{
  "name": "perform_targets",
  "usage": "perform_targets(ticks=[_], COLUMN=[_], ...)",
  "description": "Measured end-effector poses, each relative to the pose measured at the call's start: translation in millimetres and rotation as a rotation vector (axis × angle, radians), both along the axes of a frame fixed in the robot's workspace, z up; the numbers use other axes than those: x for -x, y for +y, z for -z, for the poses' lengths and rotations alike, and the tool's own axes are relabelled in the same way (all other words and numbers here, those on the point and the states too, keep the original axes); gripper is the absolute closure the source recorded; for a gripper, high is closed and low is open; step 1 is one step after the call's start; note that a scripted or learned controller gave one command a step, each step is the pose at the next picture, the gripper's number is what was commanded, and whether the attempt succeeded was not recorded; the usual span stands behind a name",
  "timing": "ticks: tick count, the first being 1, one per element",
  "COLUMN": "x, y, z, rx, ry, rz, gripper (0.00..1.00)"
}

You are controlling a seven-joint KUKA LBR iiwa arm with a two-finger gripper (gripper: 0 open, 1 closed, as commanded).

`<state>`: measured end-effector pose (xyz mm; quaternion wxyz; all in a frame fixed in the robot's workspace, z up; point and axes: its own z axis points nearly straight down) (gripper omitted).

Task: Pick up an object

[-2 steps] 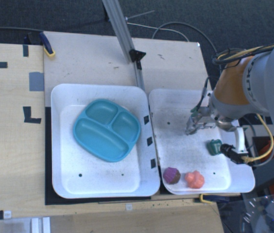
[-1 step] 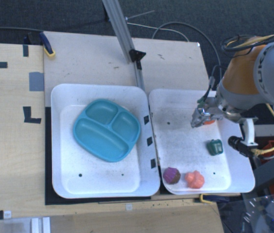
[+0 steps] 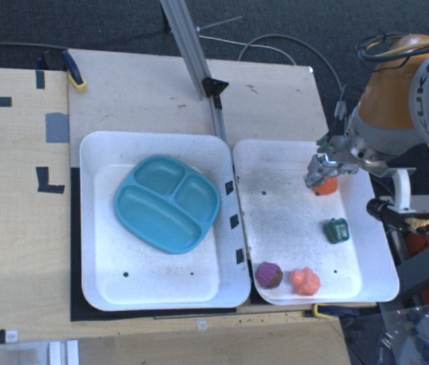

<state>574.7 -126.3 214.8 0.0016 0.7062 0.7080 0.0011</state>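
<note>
Light even, diffuse, moderately bright; no single source evident. White bins [image 3: 93, 204] near overexposed, surface detail washed out apart from dark specks. Shadows soft and short: faint one under blue divided plate [image 3: 167, 204], small one beneath gripper [image 3: 322, 175]. Dark floor at top underexposed, grainy. Overall sharpness low, resolution coarse; small objects at near edge of right bin [image 3: 367, 280] soft-edged. Arm's orange band [image 3: 393, 82] slightly blurred. Mild bluish colour cast.

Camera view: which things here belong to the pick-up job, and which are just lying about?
In play:
gripper, low in the right bin
orange object beneath it
green block
purple ball
pink object

Lying about:
blue divided plate in the left bin
</note>
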Motion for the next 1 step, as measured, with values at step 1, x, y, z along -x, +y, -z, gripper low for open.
perform_targets(ticks=[1], x=[-8.2], y=[5.5], z=[-59.1], rx=[0.000], ry=[-0.002], rz=[0.000], gripper=[1.00])
